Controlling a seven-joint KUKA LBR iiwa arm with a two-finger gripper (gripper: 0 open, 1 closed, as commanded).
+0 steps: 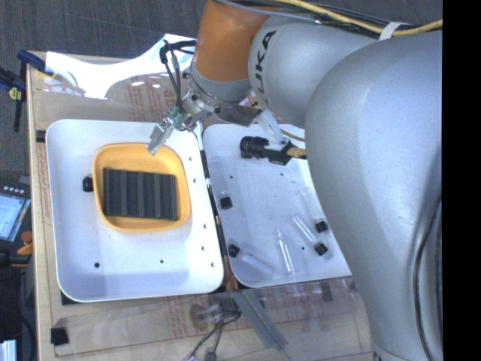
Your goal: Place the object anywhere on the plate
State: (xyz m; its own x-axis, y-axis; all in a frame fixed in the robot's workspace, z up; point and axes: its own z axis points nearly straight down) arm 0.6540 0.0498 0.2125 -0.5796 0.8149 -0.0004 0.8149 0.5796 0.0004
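Starting at the near side, you have two white bins side by side, the left bin (68, 277) and the right bin (263, 183).

Right bin, near half: clear tubes (285, 252) lie flat, with small black blocks (321, 249) scattered around them. One more block sits close to the wall shared with the left bin.

Left bin, middle: a yellow plate (99, 194) with rounded corners rests on the floor. A dark ribbed slab (143, 194) lies flat inside it and covers most of the plate's well. This is the one thing you see on the plate. Its long axis runs left to right across the view, roughly parallel to the plate's near rim, and the right end sits a touch nearer than the left. The ribs run the short way, near to far.

A small black piece (88, 184) lies on the bin floor just beside the plate's left rim, off the plate.

Further back, the gripper (155, 144) hangs over the plate's far rim, beyond the slab's far edge. Its tip slants down and to the left in the view, and a strip of yellow shows between the tip and the slab. You cannot tell from this view whether it is open or closed, and nothing is visibly held.

Farthest back, the orange band (229, 36) and the grey arm (361, 126) rise on the right
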